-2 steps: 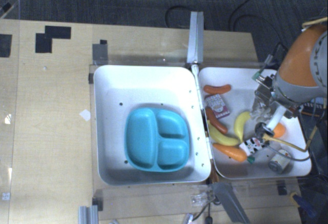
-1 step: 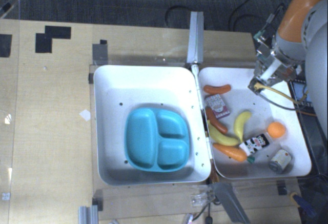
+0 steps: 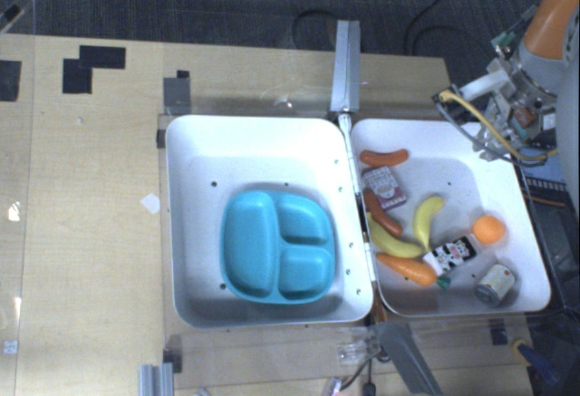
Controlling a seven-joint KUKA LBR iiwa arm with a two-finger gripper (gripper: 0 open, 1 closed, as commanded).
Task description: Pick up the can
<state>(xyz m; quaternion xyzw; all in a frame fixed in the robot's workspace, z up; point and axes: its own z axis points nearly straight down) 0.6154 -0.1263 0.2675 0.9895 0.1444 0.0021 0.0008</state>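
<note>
A small grey can (image 3: pixel 495 284) lies on its side in the near right corner of the right bin (image 3: pixel 507 169), close to both walls. An orange (image 3: pixel 488 230) sits just beyond it. The gripper (image 3: pixel 507 127) hangs above the bin's far right rim, blurred, its spread impossible to judge.

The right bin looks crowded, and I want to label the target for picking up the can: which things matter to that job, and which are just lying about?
Belongs to the job:
can, in the right bin's near right corner
gripper, above that bin's far right edge

Just lying about:
orange
bananas
carrot
sausages
small bottle
blue divided tray, in the left bin
</note>
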